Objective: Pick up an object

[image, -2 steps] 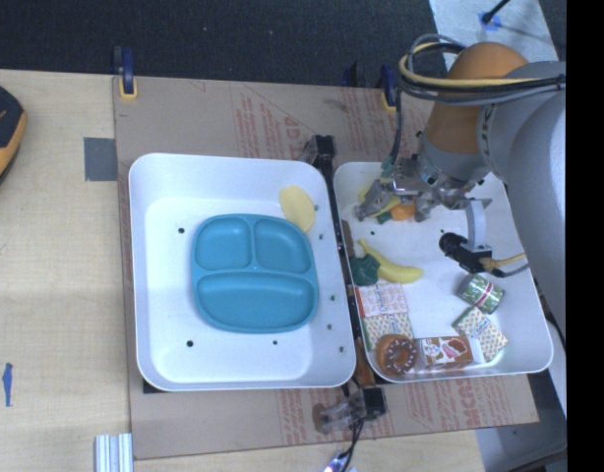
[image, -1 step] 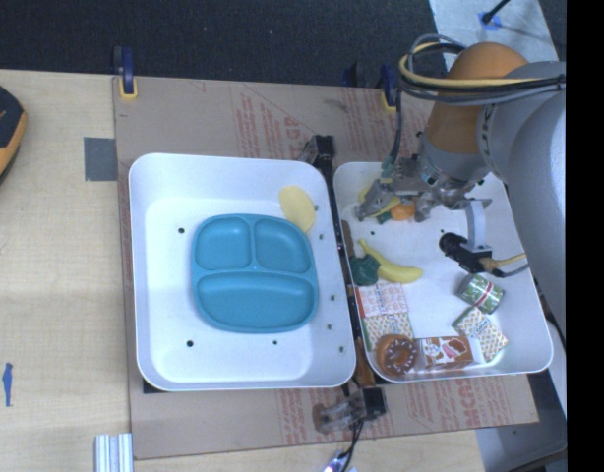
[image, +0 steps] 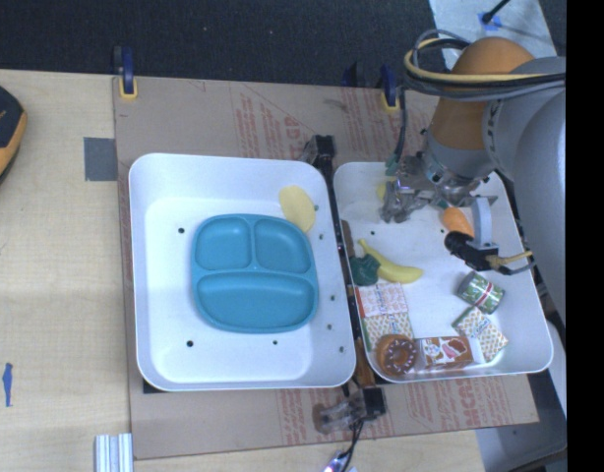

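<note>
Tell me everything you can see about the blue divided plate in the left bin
The blue plate is a rounded-rectangle tray, plastic by its look, light blue and matte. Raised ridges split it into three compartments: two smaller ones along the far side and one wide one nearer the camera. It lies flat and right side up near the middle of the left bin, with nothing in its compartments. A pale yellow piece lies at its far right corner; contact is unclear.

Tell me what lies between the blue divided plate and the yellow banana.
In the camera view, the two white bins' adjoining rims lie between the blue divided plate and the yellow banana.
</note>
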Available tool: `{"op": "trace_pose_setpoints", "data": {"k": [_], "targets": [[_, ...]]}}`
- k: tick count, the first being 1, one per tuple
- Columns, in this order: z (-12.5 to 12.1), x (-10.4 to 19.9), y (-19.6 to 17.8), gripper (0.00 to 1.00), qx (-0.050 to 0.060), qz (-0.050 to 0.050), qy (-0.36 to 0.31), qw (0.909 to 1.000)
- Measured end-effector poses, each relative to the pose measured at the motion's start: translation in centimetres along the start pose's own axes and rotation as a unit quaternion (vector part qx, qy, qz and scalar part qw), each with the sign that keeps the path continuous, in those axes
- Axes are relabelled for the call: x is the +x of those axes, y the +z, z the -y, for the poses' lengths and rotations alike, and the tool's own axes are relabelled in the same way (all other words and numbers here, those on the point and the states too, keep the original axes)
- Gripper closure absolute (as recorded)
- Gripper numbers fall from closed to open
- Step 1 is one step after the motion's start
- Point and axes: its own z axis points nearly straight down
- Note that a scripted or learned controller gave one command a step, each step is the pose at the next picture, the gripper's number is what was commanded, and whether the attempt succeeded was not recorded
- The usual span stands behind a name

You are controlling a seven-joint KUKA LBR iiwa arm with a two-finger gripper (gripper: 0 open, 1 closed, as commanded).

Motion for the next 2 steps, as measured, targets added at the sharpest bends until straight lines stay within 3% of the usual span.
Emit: {"op": "trace_pose_setpoints", "data": {"k": [1,2], "targets": [[-0.1,0.0,0.1,0.0,-0.004,0.001,-0.001,1.0],[-0.3,7.9,-9.1,0.0,-0.02,-0.001,-0.004,0.9998]]}}
